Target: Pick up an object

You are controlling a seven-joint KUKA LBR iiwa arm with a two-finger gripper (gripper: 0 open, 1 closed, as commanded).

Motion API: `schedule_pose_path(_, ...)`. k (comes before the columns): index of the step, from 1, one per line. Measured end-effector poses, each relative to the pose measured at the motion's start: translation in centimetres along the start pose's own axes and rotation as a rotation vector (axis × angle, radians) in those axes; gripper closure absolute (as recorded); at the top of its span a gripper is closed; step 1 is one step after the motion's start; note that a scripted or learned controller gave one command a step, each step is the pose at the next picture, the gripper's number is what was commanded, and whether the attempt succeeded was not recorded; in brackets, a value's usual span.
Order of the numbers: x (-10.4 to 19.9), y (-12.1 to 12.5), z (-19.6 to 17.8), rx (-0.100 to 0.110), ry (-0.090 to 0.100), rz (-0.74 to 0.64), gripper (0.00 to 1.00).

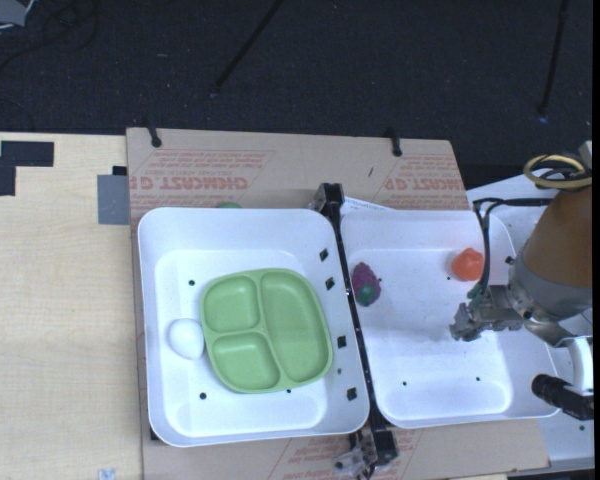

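Note:
In the right bin (430, 388) lie a small purple and green object (365, 284) near the left wall and an orange object (468, 264) near the far right corner. My gripper (468, 326) hangs low over the right side of this bin, below the orange object and well to the right of the purple one. Nothing shows between its fingers.
The left bin (170, 248) holds a green divided plate (265, 328) and a white egg-shaped object (186, 338) at the plate's left. A black divider (345, 308) separates the bins. Cardboard lies under both bins, and the arm's orange band (565, 243) is at the right edge.

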State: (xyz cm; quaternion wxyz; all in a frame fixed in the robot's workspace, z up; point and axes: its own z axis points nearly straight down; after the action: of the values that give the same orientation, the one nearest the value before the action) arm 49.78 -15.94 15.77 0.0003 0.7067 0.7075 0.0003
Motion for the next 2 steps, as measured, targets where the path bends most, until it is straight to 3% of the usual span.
schedule_pose_path(2,-0.2,0.7,-11.3,-0.001,-0.001,0.0,1.0)
